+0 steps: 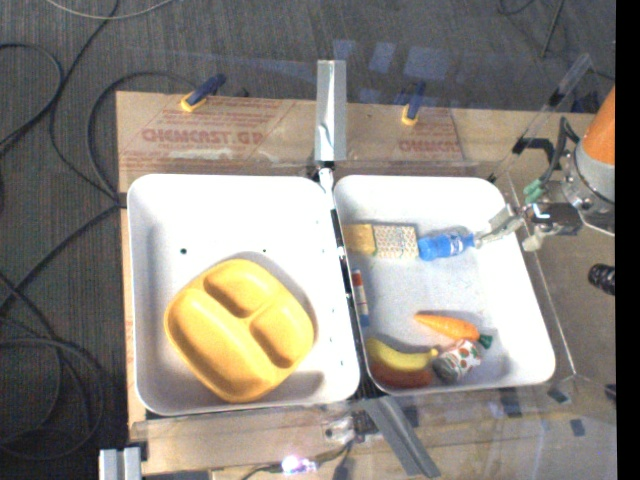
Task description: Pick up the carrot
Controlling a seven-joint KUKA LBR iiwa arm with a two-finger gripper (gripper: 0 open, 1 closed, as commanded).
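The orange carrot [447, 324] with a green top lies flat in the right bin [520, 298], in its near half, pointing left. My gripper [537, 218] hangs over the far right rim of that bin, well up and to the right of the carrot and apart from it. The arm's orange band [600, 133] is at the right edge of the view.
A yellow banana [400, 358] and a small red-and-white toy [458, 361] lie just in front of the carrot. A blue bottle [445, 245] and a yellow-grey sponge [381, 240] lie at the bin's far side. The left bin [150, 228] holds a yellow divided plate [240, 328].
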